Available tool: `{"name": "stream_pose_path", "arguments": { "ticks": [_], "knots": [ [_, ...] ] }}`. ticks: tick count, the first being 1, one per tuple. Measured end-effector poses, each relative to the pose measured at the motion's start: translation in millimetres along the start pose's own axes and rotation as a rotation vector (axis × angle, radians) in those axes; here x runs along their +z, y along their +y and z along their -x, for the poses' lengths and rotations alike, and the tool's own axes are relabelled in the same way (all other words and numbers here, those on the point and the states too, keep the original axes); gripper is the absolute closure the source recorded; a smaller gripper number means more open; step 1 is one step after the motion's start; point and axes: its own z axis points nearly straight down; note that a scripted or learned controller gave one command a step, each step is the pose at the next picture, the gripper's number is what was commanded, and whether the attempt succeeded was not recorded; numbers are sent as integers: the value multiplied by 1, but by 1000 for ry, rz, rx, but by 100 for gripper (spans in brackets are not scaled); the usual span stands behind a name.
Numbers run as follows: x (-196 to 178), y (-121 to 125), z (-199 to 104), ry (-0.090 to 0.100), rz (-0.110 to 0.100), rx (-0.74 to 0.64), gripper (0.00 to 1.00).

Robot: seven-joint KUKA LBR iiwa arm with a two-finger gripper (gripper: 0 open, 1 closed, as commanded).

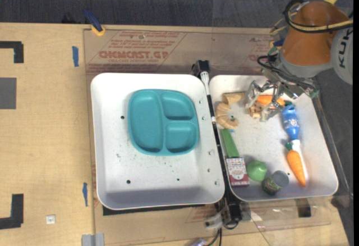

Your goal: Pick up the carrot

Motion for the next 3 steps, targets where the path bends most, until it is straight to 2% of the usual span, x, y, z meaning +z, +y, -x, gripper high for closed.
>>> {"name": "stream_pose_path", "arguments": {
  "ticks": [1, 2, 3],
  "knots": [
    [-43, 69, -4, 10, 4, 103, 100],
    [-41, 69, -5, 12, 5, 105, 0],
    [7, 33, -43, 10, 2, 168, 0]
  ]
}}
